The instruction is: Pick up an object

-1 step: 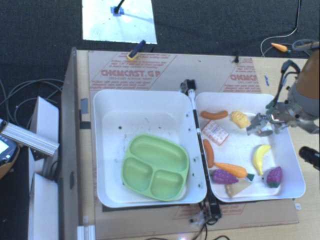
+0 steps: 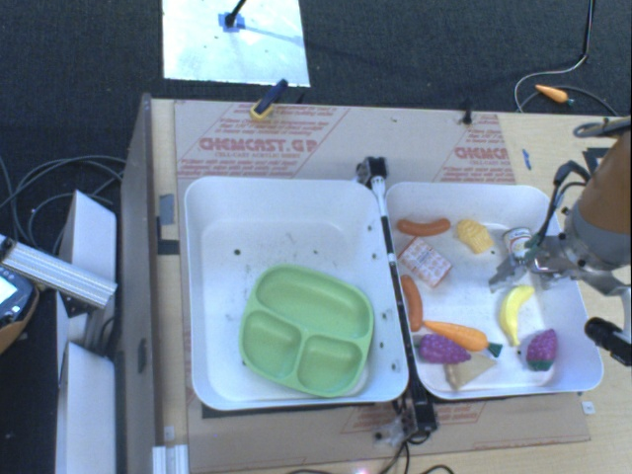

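Right bin (image 2: 568,215): banana (image 2: 514,311) long axis near-vertical, top just below tool (image 2: 512,272); tool state unclear.

The hand (image 2: 515,265) hangs in the right bin (image 2: 583,363), just above the banana (image 2: 513,310). Corn (image 2: 474,234) and sausage (image 2: 424,227) lie to its left (farther back); the tray (image 2: 308,330) sits in the left bin (image 2: 212,265), well apart.

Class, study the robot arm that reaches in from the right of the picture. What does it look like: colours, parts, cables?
The arm is grey, with an orange band above its wrist. Dark cables loop beside it. Its gripper is small, metallic and silvery, with thin fingers.
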Controlling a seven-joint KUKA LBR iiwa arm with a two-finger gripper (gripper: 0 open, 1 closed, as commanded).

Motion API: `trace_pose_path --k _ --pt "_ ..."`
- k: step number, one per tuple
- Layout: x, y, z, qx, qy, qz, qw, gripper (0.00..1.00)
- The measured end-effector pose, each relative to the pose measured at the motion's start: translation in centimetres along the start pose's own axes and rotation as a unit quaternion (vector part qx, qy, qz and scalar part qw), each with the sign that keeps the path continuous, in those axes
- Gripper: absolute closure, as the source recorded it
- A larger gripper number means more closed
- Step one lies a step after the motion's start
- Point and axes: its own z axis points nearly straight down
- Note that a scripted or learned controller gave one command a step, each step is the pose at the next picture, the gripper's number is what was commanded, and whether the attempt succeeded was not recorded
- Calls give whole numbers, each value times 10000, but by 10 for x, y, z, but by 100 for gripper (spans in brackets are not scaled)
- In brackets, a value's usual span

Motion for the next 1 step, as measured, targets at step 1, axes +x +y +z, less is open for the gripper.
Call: trace_pose_path --k 1 --pt "-25 -17 72 -13 -2 -2 10000 0"
